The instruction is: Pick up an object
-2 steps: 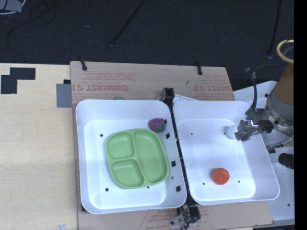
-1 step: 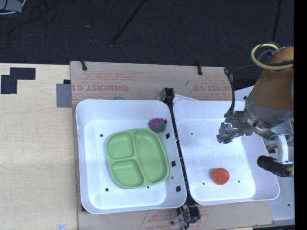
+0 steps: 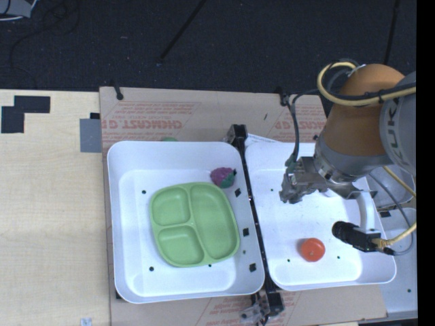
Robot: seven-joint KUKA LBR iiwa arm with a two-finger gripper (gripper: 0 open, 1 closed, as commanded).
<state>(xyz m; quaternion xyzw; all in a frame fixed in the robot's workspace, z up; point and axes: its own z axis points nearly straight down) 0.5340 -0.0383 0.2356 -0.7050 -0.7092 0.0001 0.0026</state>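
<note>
A small orange-red ball [image 3: 312, 249] lies near the front of the right bin [image 3: 279, 263]. In the left bin [image 3: 129, 277] a green divided plate [image 3: 194, 223] lies flat, and a small purple and green object [image 3: 221, 176] sits by its far right corner. My gripper [image 3: 291, 189] hangs over the middle of the right bin, above and to the left of the orange ball and apart from it. Nothing shows between its fingers.
A black divider [image 3: 246, 202] runs between the two bins. Cables and a black fitting [image 3: 353, 235] hang on the arm's right side, just right of the ball. Brown cardboard [image 3: 183, 117] lies under the bins.
</note>
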